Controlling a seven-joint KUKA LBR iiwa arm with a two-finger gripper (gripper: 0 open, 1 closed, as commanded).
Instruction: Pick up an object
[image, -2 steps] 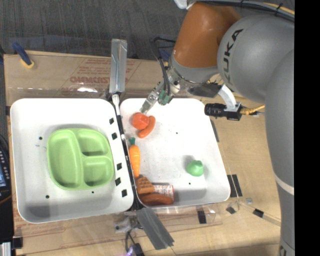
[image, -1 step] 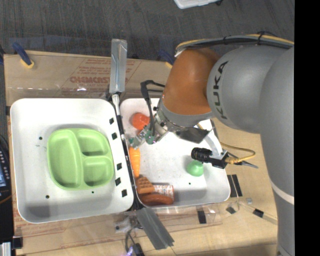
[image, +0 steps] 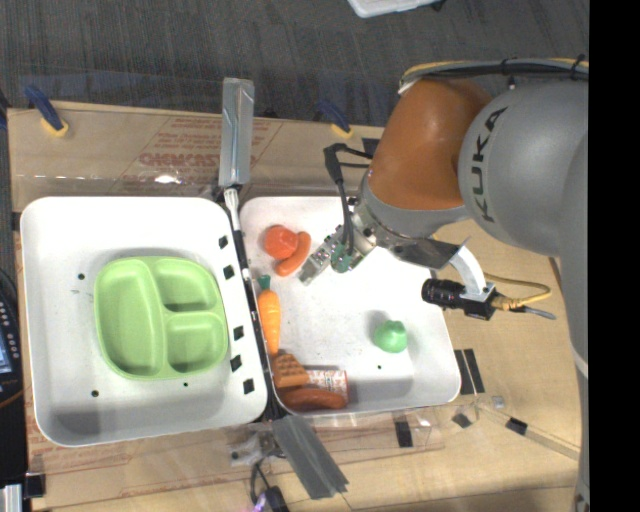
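The pincer (image: 322, 259) hangs over the right bin (image: 435, 375), near that bin's far edge and toward its left side. Its metal fingers (image: 314, 266) point down and to the left, with a green part just behind them at the wrist. Whether the fingers are spread or pressed together cannot be told from this slant, and nothing shows between them.

Just beside the fingertips, to the left, lies an orange-red pepper (image: 285, 248), near the bin's far left corner; whether it touches the fingers cannot be told. Along the left edge, nearer the front, lies a carrot (image: 269, 315) with its green top pointing to the far side. At the front left corner sit a waffle (image: 291, 372), a small wrapped packet (image: 326, 380) and a sausage (image: 312, 399), close together. A green ball (image: 391, 337) rests apart from the rest, toward the right side of the bin floor.

The arm (image: 500, 160), grey with an orange band, comes in over the bin's far right corner. A black cable fitting (image: 455, 295) sticks out below it, above the right edge.

The left bin (image: 50, 300) holds a green divided tray (image: 158, 316) at its middle. A grey bar (image: 236, 130) stands at the far end of the seam between the two bins.
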